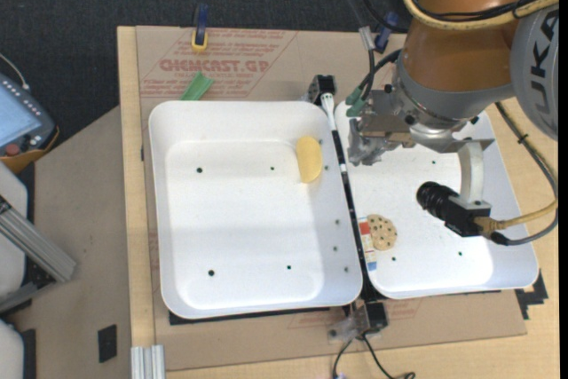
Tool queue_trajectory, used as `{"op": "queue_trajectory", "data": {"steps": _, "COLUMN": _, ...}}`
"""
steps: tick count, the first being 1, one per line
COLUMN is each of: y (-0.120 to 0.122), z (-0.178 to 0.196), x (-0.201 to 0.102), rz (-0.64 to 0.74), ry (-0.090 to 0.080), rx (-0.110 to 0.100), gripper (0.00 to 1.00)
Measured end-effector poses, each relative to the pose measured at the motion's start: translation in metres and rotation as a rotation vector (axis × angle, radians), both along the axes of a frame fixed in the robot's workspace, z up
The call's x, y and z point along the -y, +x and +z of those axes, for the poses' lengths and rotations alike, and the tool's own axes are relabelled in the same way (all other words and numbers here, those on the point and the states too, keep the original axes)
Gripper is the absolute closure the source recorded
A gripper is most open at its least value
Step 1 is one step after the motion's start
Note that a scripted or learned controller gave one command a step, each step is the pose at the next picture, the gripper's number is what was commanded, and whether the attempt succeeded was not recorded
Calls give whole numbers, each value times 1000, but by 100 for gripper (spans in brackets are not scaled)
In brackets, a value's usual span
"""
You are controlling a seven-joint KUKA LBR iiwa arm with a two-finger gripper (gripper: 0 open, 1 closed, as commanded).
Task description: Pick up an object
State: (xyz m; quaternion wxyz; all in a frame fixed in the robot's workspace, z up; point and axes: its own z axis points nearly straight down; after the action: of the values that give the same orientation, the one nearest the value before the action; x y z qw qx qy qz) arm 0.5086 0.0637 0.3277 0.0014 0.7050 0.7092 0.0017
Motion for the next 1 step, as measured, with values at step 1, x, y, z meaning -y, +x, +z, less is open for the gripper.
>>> {"op": "queue_trajectory", "data": {"steps": 1, "y": -3, "z": 77, "x": -57, "rz": 1, "ry": 3, "rx": 5, "gripper": 100}}
